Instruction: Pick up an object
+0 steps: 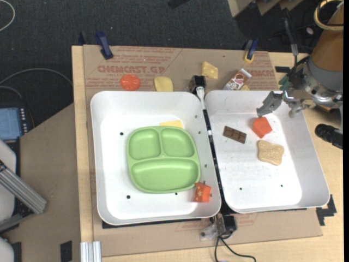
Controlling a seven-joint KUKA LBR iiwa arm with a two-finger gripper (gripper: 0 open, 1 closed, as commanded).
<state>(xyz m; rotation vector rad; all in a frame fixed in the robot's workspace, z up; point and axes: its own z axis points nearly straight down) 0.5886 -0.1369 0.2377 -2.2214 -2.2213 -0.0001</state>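
So my tool [279, 103] is hanging over the far right corner of the right bin [305, 192], fingers spread apart with nothing between them, so it's released and empty right now. One finger [266, 103] points down-left, pretty much just above the orange block [262, 127], which looks like the easiest thing to go for since it sits nearest and has flat sides. Just below that block is a tan cracker-shaped piece [271, 152], close enough that I'd guess a sloppy descent could bump it. A brown chocolate bar [235, 135] lies flat to the left, near the bin's divider side. Over in the left bin [103, 162] there's a green divided plate [162, 159], a yellow slice [172, 124] peeking from behind it, and a small red-orange toy [202, 192] at its near corner. A few bits sit out on the tabletop [174, 67] behind the bins, out of my likely reach zone.
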